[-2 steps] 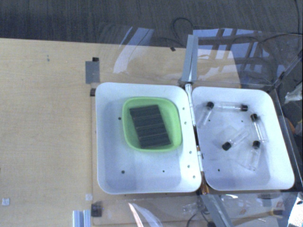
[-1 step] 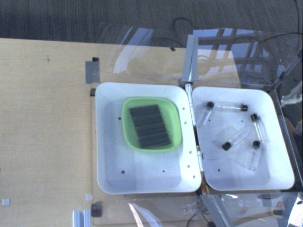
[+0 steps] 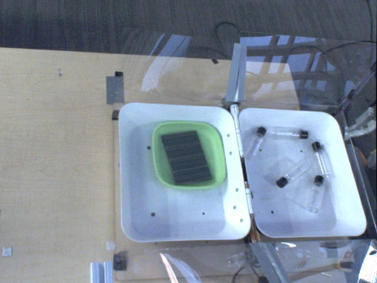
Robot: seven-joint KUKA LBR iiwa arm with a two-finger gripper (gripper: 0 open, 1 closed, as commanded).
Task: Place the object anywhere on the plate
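A green square plate sits in the left white bin, towards its far side. On the plate lies a dark grey ribbed rectangular block, slightly turned. In the right white bin lie several clear plastic vials with black caps: one along the far side, one at the right, one in the middle and one nearer the front right.
A grey metal post stands behind the seam between the two bins. Cables and a clear shield lie at the back right. Bare wooden bench stretches to the left of the bins.
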